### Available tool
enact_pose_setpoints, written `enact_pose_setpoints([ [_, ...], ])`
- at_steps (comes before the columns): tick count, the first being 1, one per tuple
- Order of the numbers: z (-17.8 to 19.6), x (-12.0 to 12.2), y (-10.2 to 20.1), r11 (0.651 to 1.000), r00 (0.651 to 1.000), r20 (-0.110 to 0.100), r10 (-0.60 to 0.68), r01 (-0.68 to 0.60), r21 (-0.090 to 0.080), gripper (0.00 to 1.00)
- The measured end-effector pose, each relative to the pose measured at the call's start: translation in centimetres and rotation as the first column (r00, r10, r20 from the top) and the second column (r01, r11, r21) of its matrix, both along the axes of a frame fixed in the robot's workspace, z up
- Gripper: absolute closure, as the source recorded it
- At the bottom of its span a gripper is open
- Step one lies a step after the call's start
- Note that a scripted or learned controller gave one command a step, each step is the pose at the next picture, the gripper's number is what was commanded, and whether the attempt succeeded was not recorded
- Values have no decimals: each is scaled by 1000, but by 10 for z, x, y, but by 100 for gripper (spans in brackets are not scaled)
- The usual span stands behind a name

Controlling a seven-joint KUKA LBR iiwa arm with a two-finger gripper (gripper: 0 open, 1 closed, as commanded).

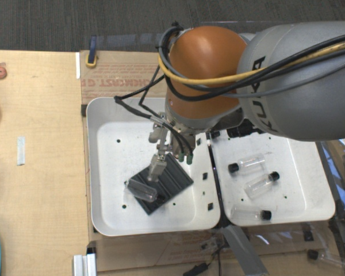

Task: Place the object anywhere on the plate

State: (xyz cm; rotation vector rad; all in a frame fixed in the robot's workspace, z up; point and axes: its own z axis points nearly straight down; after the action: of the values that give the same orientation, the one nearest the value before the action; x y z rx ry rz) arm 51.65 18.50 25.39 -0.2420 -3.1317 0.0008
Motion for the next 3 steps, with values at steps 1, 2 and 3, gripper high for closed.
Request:
enact_pose_setpoints([
  [1, 9, 1, -1, 1000, 1000, 1, -3, 3, 0, 100],
  [2, 14, 36, -32, 997, 997, 3, -77, 77, 0, 100],
  [3, 99, 2, -44, 991, 991, 3, 137, -137, 0, 100],
])
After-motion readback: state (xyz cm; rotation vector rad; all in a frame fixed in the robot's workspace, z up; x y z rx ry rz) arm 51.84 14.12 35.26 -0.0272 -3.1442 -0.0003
